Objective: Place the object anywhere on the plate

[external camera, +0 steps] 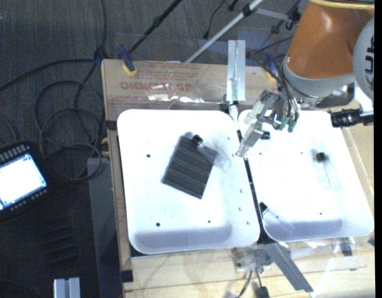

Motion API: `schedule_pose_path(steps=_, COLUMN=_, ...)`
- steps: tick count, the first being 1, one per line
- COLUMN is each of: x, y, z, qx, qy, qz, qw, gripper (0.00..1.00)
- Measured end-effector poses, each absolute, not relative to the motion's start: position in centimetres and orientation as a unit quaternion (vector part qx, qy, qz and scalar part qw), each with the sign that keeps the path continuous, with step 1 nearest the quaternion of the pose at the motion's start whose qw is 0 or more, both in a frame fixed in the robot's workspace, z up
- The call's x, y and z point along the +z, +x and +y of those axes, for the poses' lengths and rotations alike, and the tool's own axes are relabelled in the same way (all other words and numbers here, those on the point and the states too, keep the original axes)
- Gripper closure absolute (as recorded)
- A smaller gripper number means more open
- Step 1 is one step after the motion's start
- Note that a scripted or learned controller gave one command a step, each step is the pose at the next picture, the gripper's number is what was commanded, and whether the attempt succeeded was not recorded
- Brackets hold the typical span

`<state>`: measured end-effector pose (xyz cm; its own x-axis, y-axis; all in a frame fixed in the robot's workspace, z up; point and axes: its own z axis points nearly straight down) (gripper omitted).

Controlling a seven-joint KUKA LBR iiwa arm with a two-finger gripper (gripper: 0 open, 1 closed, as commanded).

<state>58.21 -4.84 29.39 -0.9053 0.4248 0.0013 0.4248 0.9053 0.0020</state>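
A dark ribbed rectangular plate (189,167) lies tilted in the middle of the left bin (141,222). A small dark piece (195,140) sits at the plate's upper corner, touching it. Another small dark object (320,157) lies in the right bin (302,222), toward its right side. My gripper (245,146) hangs over the divide between the two bins, slanting down and to the left, to the right of the plate and well left of the object in the right bin. I see nothing held in it.
The bench's wooden edge runs behind the bins, with an upright metal bar (236,70) at the back centre. The arm's orange band (327,33) looms over the right bin's far corner. Cables and a lit pendant (17,180) lie on the floor at left.
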Motion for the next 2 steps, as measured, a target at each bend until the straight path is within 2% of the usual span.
schedule_pose_path(steps=1, x=29.0, y=58.2, z=-10.4, qx=-0.0004, qy=-0.216, qz=-0.976, qw=0.000, gripper=0.00)
schedule_pose_path(steps=2, x=29.7, y=60.3, z=-12.8, qx=-0.0010, qy=-0.219, qz=-0.976, qw=0.000, gripper=0.00)
